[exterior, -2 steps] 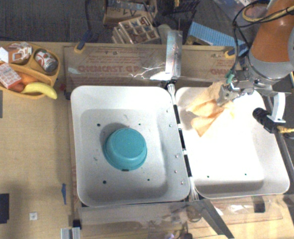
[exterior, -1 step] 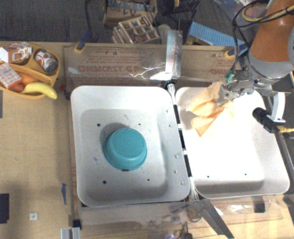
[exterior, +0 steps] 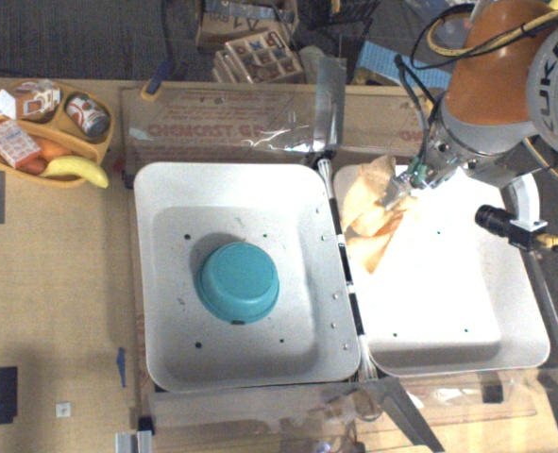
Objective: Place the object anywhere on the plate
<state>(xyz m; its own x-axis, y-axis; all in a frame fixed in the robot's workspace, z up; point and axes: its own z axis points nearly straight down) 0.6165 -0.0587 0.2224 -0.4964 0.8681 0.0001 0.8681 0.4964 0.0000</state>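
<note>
Camera view: gripper [exterior: 403,185] is set over a crumpled tan object [exterior: 371,217], upper left of right bin [exterior: 467,338]; finger state cannot be told. Teal plate [exterior: 239,282] sits in left bin [exterior: 165,253], presumably as target.

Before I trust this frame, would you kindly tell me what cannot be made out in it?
- The tool: small and washed out by glare; finger state unclear.
- The pale crumpled object: overexposed against the right bin; its identity and any grip on it unclear.
- The arm: cut off by the frame's top and right edges.

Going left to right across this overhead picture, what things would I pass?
Yellow tray of toy food with a banana → upturned teal plastic bowl in the left white bin → crumpled tan cloth → claw → orange-banded grey arm.
</note>
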